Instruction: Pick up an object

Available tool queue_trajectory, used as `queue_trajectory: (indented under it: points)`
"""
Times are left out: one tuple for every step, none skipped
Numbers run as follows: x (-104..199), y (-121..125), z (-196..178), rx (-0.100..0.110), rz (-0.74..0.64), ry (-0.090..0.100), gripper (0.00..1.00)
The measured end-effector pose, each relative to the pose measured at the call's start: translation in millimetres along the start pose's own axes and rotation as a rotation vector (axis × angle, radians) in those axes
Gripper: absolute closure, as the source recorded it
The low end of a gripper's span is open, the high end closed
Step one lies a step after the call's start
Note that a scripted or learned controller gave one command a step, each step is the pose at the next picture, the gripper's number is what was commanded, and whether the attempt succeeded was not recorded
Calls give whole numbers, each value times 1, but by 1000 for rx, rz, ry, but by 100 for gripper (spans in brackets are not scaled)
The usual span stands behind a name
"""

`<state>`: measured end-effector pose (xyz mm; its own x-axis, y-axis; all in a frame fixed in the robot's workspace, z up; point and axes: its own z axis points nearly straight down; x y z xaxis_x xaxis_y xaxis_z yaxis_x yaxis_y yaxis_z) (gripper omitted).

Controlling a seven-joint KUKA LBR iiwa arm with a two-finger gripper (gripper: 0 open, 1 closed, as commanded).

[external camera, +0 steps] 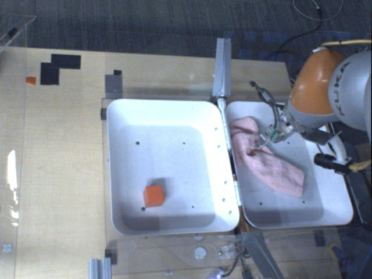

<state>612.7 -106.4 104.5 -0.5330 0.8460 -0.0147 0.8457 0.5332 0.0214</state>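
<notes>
The fingers point(263, 144), grip state unclear, touch the pink cloth point(268, 166) in the right bin point(334, 214); the left bin point(174, 222) holds an orange block point(154, 196).

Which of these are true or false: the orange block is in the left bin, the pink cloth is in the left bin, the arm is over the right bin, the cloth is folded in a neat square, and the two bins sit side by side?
1. The orange block lies in the left bin. True.
2. The pink cloth lies in the left bin. False: it lies in the right bin.
3. The gripper is over the right bin, at the cloth. True.
4. The cloth is folded in a neat square. False: it lies rumpled, stretched slantwise.
5. The bins sit side by side. True.
</notes>
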Motion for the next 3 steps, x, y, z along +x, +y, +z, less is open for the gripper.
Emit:
queue_trajectory:
  points:
    - [0, 0, 0, 0, 0, -1, 0]
    - [-9, 39, 16, 11, -46, 7, 0]
    - [35, 56, -84, 8, -141, 7, 0]
